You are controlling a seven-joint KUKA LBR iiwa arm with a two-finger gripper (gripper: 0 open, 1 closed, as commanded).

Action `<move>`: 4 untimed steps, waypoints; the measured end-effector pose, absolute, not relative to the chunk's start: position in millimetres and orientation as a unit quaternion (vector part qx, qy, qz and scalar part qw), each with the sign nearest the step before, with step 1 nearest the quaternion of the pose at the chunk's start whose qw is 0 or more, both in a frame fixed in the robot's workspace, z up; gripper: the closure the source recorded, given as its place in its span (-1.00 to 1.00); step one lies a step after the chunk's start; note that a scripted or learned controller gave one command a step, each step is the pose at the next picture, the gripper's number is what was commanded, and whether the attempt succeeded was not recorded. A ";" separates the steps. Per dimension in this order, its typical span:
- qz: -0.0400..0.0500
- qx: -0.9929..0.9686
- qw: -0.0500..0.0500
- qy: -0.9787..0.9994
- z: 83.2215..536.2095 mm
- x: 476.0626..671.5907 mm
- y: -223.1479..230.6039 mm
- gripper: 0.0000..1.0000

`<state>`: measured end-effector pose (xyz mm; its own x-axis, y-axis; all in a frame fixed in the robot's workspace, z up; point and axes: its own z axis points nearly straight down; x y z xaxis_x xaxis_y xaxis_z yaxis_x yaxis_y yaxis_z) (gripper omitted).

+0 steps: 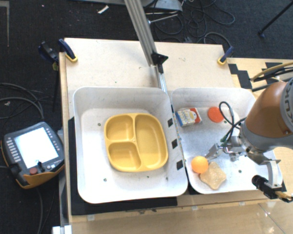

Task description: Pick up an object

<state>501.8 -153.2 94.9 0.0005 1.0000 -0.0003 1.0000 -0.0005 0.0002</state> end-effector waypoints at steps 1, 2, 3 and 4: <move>0.001 0.707 0.001 0.707 106.3 502.8 -153.1 1.00; 0.001 0.706 0.002 0.708 164.0 496.6 -148.7 1.00; 0.001 0.706 0.003 0.708 216.9 498.5 -148.9 1.00; 0.002 0.704 0.001 0.710 227.7 506.2 -91.0 1.00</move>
